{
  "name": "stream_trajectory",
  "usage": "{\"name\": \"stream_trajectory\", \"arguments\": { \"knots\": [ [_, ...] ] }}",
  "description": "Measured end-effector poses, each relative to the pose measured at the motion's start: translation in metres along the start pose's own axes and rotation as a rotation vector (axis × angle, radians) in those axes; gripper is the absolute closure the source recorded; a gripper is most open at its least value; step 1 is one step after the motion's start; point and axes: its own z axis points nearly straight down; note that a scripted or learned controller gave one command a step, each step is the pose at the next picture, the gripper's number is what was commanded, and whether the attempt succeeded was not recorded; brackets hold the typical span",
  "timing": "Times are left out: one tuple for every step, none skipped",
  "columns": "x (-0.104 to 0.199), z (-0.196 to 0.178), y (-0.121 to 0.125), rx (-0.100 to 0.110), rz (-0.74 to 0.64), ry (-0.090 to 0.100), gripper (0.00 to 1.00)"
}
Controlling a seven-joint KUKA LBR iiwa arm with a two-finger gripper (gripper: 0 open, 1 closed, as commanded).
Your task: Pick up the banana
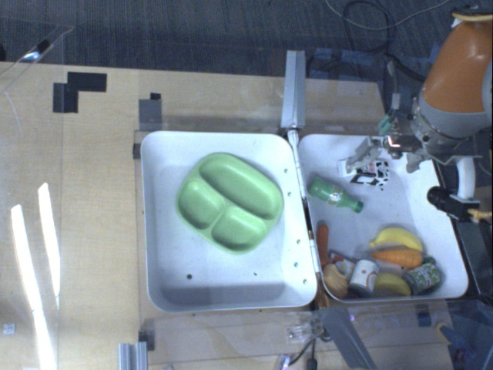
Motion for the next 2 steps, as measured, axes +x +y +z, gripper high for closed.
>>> {"name": "stream_trajectory", "arguments": {
  "knots": [
    [0.000, 0.000, 0.000, 0.000, 0.000, 0.000, 0.00],
    [-0.022, 0.114, -0.049, 0.002, 0.009, 0.000, 0.00]
  ]
}}
